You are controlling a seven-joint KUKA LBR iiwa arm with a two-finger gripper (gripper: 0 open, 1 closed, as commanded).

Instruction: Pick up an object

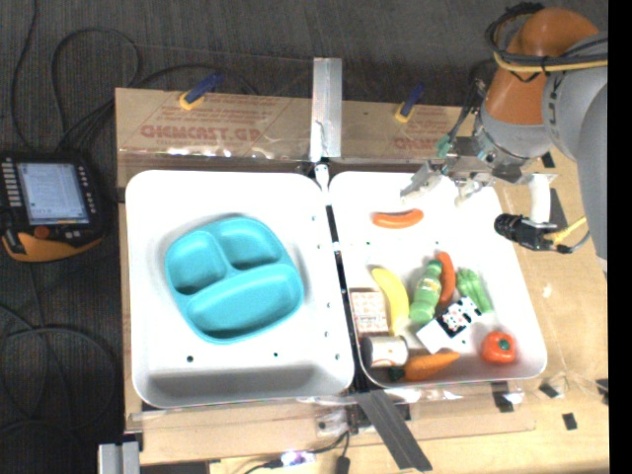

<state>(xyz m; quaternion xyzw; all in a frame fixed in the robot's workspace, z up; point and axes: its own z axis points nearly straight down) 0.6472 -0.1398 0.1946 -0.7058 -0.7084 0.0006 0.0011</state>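
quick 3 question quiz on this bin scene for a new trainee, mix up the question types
1. True or false: the blue divided plate lies in the same bin as the banana.
2. Multiple choice: which thing lies closest to the gripper? A) the tomato B) the hot dog C) the carrot
3. Fill the gap: the banana lies just to the ___ of the green bottle, as the camera view shows it.

Key: 1 false, the plate is in the left bin and the banana in the right bin. 2 B. 3 left.
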